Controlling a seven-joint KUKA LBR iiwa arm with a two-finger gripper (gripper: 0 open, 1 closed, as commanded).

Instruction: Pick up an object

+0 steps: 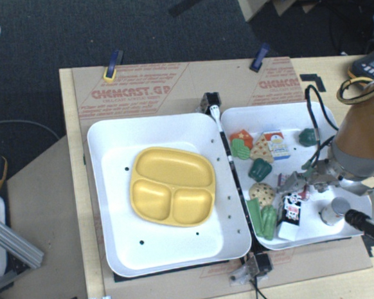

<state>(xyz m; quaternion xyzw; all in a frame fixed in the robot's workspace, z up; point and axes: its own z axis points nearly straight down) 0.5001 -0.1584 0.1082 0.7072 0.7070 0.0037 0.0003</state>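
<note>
On the left of the frame, your yellow plate (173,193) sits in the left bin (106,184). On the right, toys crowd the right bin (280,110). The gripper (299,183) hangs low over a black-and-white card (292,209); I cannot tell its grip. It may bump neighbors and miss.

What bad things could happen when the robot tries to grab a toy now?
The toys in the right bin lie packed close, so the hand might bump the small card box or the green pepper instead of catching one. A black cable hangs over that bin and could snag the arm.
</note>
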